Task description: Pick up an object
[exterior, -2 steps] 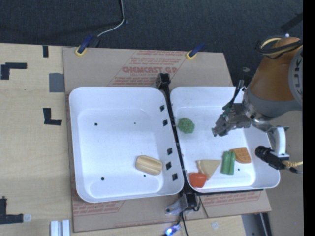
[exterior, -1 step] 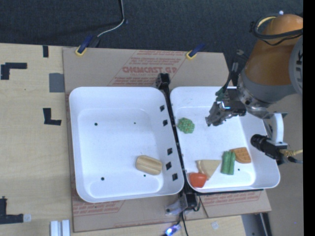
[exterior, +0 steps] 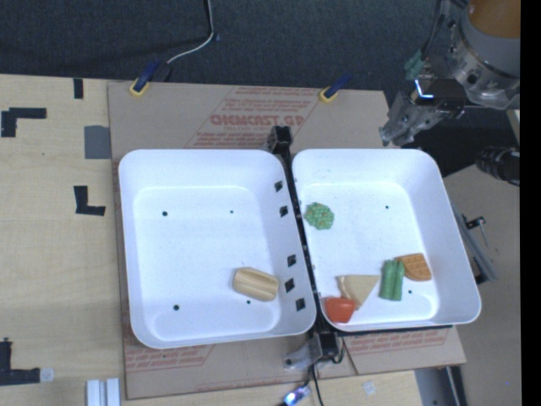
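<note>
Green and knobbly, one small broccoli-like floret (exterior: 319,216) lies in the right bin (exterior: 423,176), near the divider, well below and to the left of the pincer (exterior: 404,125). Four more toy foods sit farther from the pincer, clustered along that bin's near edge: one orange ridged piece (exterior: 416,266), one green stalk-shaped piece (exterior: 391,279) touching it, one pale tan wedge (exterior: 358,288), and one red rounded piece (exterior: 340,309) just under the wedge's corner. One tan, smooth, loaf-shaped roll (exterior: 254,283) lies alone in the left bin (exterior: 152,176), farthest of all from the pincer.

Both bins are shallow, white, smooth plastic with rounded corners, joined side by side by black clips. They rest on a brown cardboard sheet (exterior: 245,117) printed with red lettering, held by two blue-and-yellow clamps on the wooden counter (exterior: 51,252).

Nothing is held; the pincer hangs above the cardboard just beyond the right bin's far right corner, and whether it is wide or narrow cannot be told. Its grey metal wrist carries one orange band.
</note>
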You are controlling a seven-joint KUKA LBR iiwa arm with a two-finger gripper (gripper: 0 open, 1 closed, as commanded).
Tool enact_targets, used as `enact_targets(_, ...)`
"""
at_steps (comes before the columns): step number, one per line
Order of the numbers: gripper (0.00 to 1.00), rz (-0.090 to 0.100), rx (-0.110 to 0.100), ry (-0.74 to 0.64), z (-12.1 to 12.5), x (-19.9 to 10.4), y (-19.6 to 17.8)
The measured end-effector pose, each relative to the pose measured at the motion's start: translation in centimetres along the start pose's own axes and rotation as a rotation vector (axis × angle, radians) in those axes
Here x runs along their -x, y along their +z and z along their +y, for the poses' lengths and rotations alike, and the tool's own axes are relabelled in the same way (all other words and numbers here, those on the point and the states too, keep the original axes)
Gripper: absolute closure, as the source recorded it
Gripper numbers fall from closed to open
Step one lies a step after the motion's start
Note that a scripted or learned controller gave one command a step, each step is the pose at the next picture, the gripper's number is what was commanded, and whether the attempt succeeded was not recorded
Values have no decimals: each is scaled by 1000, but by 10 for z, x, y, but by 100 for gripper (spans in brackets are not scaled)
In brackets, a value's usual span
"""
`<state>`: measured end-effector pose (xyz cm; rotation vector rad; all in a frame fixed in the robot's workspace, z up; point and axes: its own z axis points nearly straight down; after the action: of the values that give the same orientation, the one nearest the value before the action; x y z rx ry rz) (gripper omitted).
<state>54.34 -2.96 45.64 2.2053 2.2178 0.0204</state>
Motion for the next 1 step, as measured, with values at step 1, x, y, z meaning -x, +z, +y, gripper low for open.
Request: enact_targets(1,100,-1,-24,11,-9,57,60)
